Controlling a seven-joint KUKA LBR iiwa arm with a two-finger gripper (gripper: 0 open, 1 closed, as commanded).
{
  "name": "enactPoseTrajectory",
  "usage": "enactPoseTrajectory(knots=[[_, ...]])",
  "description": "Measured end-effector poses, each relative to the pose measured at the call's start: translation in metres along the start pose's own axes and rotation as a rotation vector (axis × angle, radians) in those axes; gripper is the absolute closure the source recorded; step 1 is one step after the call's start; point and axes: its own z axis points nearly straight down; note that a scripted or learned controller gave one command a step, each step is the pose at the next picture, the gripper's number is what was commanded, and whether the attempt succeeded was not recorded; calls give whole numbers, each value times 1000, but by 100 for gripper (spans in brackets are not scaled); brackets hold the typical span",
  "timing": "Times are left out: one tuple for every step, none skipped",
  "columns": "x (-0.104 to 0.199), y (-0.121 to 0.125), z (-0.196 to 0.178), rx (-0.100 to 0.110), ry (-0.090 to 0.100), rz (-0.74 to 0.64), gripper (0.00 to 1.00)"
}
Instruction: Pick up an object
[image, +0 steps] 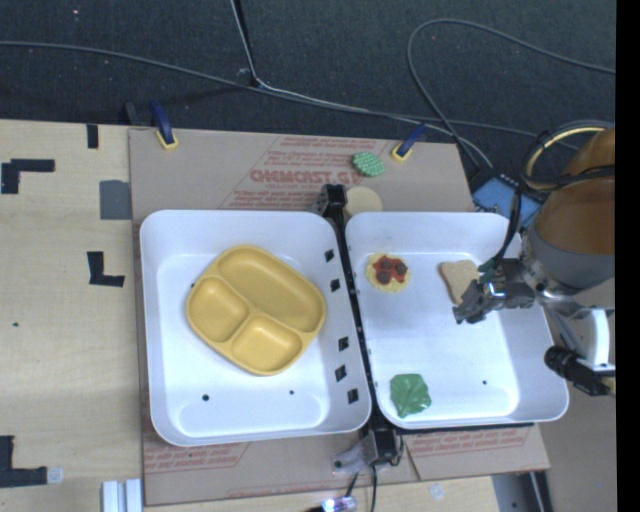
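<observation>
The right bin (500, 400) holds three small items: a round toy pizza (388, 272) with red topping near its left wall, a tan toast-like slice (456, 277) toward the back right, and a green leafy piece (410, 394) at the front. My gripper (474, 305) hangs just right of and below the tan slice, at the end of the grey arm (570, 240) coming in from the right. Nothing shows between its dark fingers, and their gap is too dark to read.
The left bin (160, 300) contains a yellow divided plate (257, 309). A black divider with clips (345, 300) runs between the bins. Behind them on the cardboard lie a green dotted disc (368, 163) and a pale round piece (364, 200). Cables cross the dark back.
</observation>
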Motion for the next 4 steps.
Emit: enactPoseTrajectory(knots=[[55, 17, -8, 4, 2, -5, 100], [111, 22, -13, 4, 3, -6, 100], [161, 38, 2, 6, 2, -5, 100], [207, 58, 7, 4, 2, -4, 100]])
